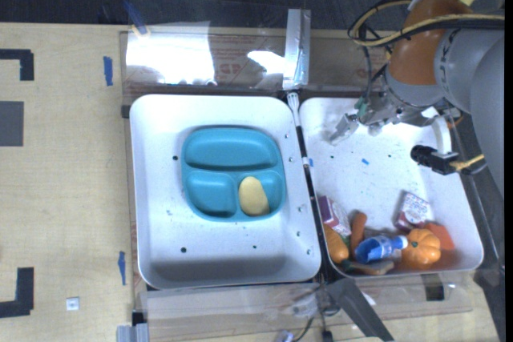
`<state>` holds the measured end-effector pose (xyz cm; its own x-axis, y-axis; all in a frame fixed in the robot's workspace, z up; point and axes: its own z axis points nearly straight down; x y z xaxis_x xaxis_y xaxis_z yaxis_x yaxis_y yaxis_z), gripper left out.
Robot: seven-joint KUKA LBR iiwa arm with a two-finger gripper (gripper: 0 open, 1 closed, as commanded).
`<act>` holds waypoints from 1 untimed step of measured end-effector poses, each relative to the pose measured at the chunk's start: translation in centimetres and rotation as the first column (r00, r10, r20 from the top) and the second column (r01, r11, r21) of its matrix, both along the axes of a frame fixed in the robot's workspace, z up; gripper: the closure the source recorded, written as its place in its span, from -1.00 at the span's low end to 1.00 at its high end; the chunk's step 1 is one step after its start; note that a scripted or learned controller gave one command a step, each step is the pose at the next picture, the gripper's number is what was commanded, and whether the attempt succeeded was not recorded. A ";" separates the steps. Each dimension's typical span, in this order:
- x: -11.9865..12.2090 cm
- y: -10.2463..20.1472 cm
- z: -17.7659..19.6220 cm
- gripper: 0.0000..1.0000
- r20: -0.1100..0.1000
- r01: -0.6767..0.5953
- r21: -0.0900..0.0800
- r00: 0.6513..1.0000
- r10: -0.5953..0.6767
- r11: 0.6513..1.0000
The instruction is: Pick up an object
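We see a heap of small items crowded into the near corner of the right bin (461, 196): an orange pumpkin-shaped piece (423, 246), a blue bottle (378, 247) lying on its side against it, and an orange carrot-like piece (357, 225) beside a red-and-white packet (414, 209). In the left bin (152, 172), a yellow egg-shaped item (253, 195) rests in a compartment of the teal divided tray (232, 171).

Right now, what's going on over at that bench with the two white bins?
A grey robot arm reaches in from the right, and its gripper hovers over the upper left corner of the right bin, with nothing between its fingers. The items to pick lie piled at that bin's lower edge: a blue bottle, a small orange pumpkin, a carrot-like piece and a red-and-white packet. In the left bin, a blue divided tray holds a yellow lemon-like thing.
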<state>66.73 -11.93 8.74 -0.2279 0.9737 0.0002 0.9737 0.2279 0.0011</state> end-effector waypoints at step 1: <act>-10.0 -3.2 0.0 -1.00 0.001 -0.170 -0.003 0.985 0.170 0.985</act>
